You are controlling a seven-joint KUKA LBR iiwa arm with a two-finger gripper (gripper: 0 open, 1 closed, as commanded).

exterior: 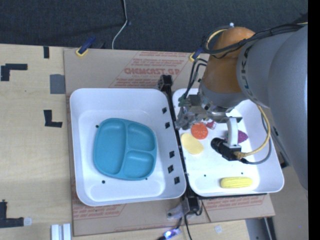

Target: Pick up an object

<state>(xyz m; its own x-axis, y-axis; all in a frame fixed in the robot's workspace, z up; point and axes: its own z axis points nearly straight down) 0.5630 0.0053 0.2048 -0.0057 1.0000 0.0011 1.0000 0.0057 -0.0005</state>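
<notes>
**End Effector Over Right Bin: Grasp Assessment**

The end effector is hovering low over the right bin, just beside the orange ball; whether it is apart or together cannot be told. The orange ball is lying near the bin's left wall, touching the pale yellow piece. A yellow corn cob is lying near the front rim. The left bin is holding a blue divided plate.

The ball is likely light, smooth and prone to rolling; gripping across its widest part seems advisable. The cardboard under the bins is showing red print reading roughly "CHEMCAST GP".
</notes>
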